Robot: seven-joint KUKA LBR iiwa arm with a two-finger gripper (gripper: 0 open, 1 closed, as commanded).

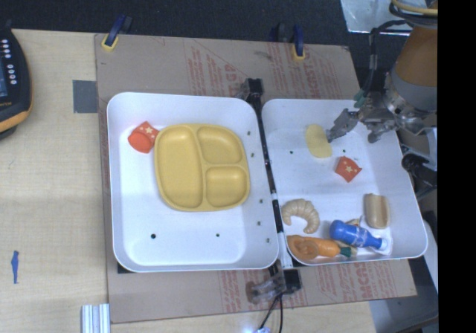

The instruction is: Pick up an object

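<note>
My gripper (355, 129) hangs over the upper right part of the right bin (290, 120), open, with nothing between its fingers. One fingertip (336, 131) is just right of a pale yellow piece (318, 141). A red block with a star (347, 169) lies a little below the gripper. Lower in the same bin are a croissant (300, 213), a tan bread roll (376, 211), a blue bottle (355, 235) and an orange toy food (316, 247).
The left bin (134, 242) holds a yellow divided plate (201, 166) and a red block (142, 137) at its upper left. A black divider (265, 168) runs between the bins. Blue and yellow clamps (298, 42) grip the board's far edge.
</note>
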